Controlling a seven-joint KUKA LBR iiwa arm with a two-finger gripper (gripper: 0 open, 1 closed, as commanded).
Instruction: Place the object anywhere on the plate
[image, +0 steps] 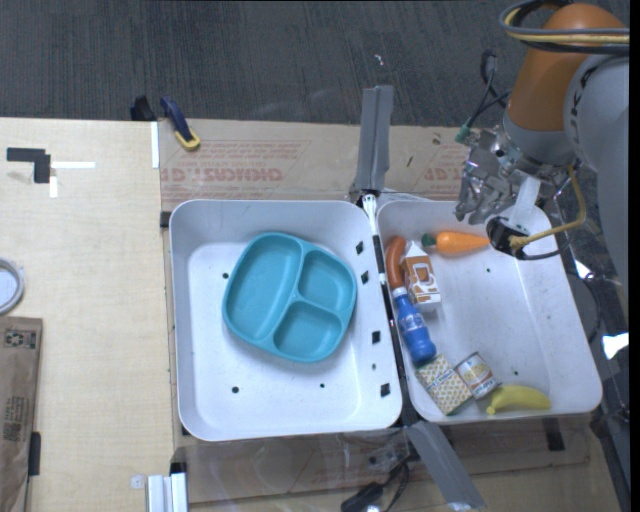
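- The plate (290, 297), a blue divided dish, is shown bare in the left bin (200, 400).
- The gripper (484, 205) is held above the carrot (462, 242), right of the plate; its finger state cannot be told.
- No object is judged grasped; pick and placement remain.

The grey arm reaches in from the right — orange band uppermost. Its gripper (478, 205) hangs below the wrist, pointing down-left.
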